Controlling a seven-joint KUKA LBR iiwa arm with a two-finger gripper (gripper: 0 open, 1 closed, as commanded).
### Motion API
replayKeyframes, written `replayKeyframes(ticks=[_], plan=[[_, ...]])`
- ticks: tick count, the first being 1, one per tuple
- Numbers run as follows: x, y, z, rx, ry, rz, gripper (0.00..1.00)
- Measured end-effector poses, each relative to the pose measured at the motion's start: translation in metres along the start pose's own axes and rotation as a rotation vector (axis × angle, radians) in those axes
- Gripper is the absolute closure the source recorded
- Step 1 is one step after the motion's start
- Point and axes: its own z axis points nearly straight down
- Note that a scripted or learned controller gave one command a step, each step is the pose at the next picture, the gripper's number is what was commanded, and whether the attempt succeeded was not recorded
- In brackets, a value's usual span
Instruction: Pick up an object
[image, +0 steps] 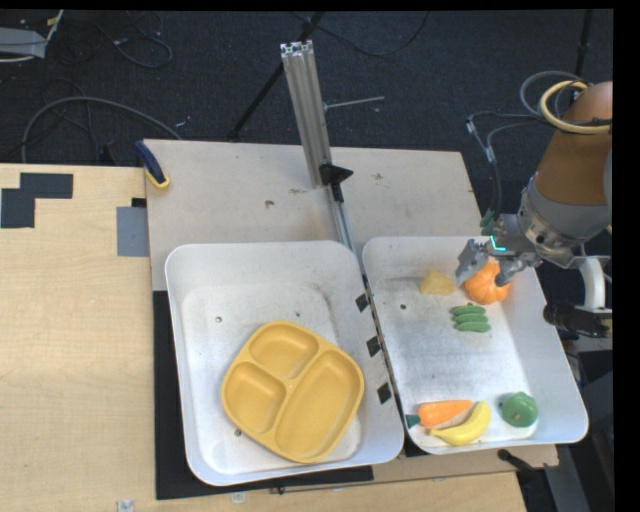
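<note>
My gripper (488, 268) is over the far right part of the right bin (440, 325), fingers closed around an orange toy fruit (487, 286) — it sits between them; can't tell whether it's clear of the bin floor. Just beside it on the near side: a green pea pod (470, 318). To its left, a pale yellow piece (436, 284) lies flat. Along the near edge of the same bin: a carrot (443, 411) touching a banana (464, 427), and a green pepper (518, 409) near the corner. The left bin (200, 300) holds a yellow three-compartment plate (292, 390), lying flat.
</note>
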Motion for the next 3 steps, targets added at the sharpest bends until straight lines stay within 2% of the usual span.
replayKeyframes(ticks=[1,3], plan=[[0.000,0.001,-0.001,-0.003,0.000,0.000,0.00],[-0.015,0.001,0.097,0.002,0.000,0.000,0.00]])
